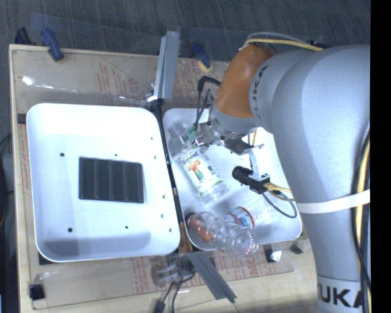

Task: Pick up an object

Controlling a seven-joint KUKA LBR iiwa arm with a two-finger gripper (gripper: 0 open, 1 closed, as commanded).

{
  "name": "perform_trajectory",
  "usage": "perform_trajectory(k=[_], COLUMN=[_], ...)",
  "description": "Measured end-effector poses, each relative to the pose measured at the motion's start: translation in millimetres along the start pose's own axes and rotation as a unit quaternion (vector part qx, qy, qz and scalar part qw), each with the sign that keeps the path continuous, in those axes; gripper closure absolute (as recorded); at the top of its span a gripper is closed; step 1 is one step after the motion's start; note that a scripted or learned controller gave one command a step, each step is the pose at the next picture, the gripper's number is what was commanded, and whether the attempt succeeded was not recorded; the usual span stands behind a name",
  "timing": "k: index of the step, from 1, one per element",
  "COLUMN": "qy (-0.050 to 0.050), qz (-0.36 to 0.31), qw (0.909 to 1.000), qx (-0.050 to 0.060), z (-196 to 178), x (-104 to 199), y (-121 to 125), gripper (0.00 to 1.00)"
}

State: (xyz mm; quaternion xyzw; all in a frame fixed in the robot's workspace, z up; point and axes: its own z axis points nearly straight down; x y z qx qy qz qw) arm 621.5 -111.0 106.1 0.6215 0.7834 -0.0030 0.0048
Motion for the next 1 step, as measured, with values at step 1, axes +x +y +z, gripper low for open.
perform_trajectory(k=[1], qy=[0.006], qz=[0.008], qw=[0.9999], qx=[0.002], z=[-86.1], x=[13.2], y=[39.2], gripper=[1.0])
